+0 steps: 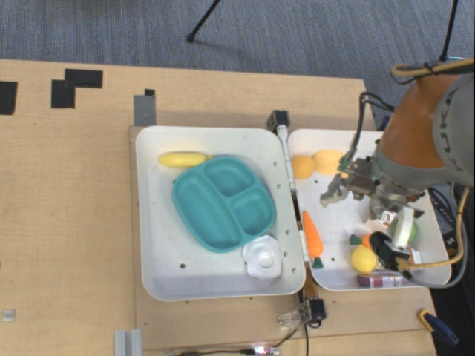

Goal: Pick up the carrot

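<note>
The big grey arm (pixel 427 136) with its orange band reaches over the right bin (pixel 338 282). Its gripper (pixel 382 213) hangs low over that bin, among wires and metal parts. I cannot tell how wide it is open, and I cannot see anything held in it.

Far above the gripper in the view, the floor (pixel 297 21) is blue-grey carpet, with a thin black stand leg (pixel 211 13) on it. The bench (pixel 67 221) is light brown wood with black marks (pixel 74 86) far to the gripper's left.

The left bin (pixel 148 273) lies well to the left of the gripper. In it are a blue-green plate (pixel 223 202) with three parts, a yellow banana (pixel 182 159) touching the plate's far edge, and a small white cup (pixel 263 256) at its near edge.

The carrot (pixel 312 237) lies flat in the right bin, left of the gripper and a little lower, right by the bin's left wall. It is apart from the gripper.

Two round orange-yellow fruits (pixel 315 163) sit up and left of the gripper. A small yellow lemon (pixel 363 259) sits just below the gripper, with a purple thing (pixel 378 279) under that.
</note>
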`<action>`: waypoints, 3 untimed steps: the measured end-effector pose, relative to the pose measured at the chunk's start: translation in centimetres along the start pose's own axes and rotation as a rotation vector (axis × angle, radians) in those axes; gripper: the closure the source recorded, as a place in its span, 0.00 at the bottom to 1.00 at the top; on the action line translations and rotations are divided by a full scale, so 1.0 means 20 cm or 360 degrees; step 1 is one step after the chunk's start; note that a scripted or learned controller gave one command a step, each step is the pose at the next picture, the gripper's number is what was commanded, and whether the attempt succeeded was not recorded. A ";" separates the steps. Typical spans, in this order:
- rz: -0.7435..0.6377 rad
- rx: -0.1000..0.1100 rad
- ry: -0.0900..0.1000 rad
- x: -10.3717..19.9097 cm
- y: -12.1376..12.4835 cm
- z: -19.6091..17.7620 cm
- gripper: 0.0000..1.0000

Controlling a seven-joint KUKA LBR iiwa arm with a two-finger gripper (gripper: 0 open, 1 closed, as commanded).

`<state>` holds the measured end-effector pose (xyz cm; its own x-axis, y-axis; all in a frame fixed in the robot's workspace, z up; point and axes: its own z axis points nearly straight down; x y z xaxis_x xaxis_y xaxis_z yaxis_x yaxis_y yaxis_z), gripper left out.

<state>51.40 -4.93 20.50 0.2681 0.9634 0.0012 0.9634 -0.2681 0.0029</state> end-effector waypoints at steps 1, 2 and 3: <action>-0.0031 0.0005 -0.0001 0.21 -0.20 0.10 0.00; -0.0029 0.0004 -0.0001 0.20 -0.20 0.10 0.00; -0.0029 0.0004 -0.0001 0.20 -0.20 0.10 0.00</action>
<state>48.69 0.08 18.41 0.2505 0.9681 0.0007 0.9681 -0.2505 0.0003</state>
